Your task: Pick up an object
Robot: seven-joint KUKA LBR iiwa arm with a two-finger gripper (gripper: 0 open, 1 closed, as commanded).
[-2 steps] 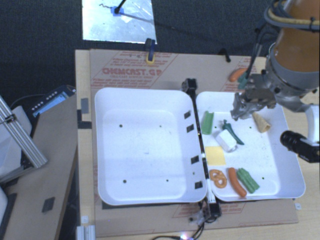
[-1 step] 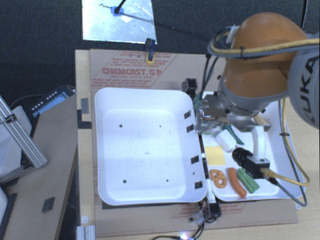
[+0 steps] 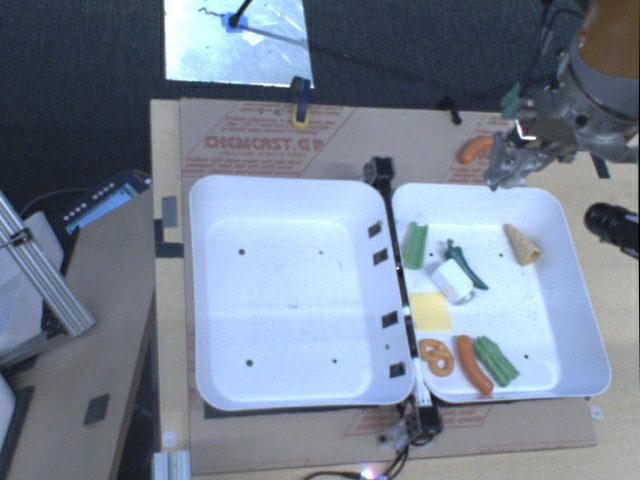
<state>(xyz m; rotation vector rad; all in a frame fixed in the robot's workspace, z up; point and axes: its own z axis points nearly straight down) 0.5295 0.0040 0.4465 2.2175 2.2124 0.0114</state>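
Bench surface: pale board point(image 3: 260, 133) printed with red lettering, carrying two shallow white bins side by side. Left bin point(image 3: 215, 268): white floor with a few dark dots. Right bin point(image 3: 560, 308): holds a green pod point(image 3: 414, 245) near its left wall, a white block with a teal handle point(image 3: 456, 277) at centre, a tan cone point(image 3: 523, 243) toward the right, a yellow square point(image 3: 431, 311), a pretzel point(image 3: 436, 356), an orange carrot-like piece point(image 3: 474, 364) and a green ridged piece point(image 3: 496, 360) touching it along the near edge. Gripper point(image 3: 505, 171): hangs above the bin's far rim, well apart from every item inside; whether it is parted or closed cannot be told, and nothing shows in its grasp. Orange item point(image 3: 475, 150): lies on the board beyond the rim, just left of the gripper.
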